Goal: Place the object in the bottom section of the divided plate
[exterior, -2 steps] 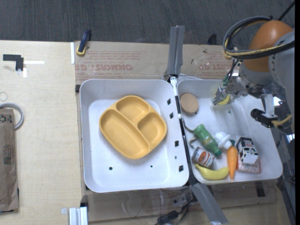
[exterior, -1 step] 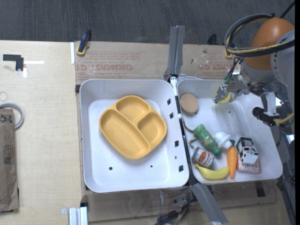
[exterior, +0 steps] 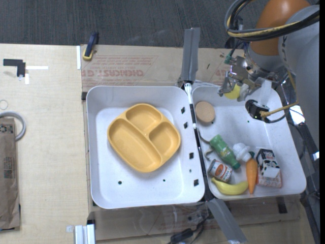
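Two white bins on the bench; my gripper [exterior: 234, 88] hangs over the right bin's [exterior: 284, 151] far corner, pinching a small yellow object [exterior: 232, 91]. The divided plate [exterior: 144, 136] lies well to the left, its long bottom section [exterior: 133, 149] nearest the camera.

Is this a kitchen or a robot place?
Probably a robot test bench, not a kitchen. A grey and orange robot arm reaches over two white bins. One bin holds a yellow divided plate, the other toy food like a banana and a carrot.
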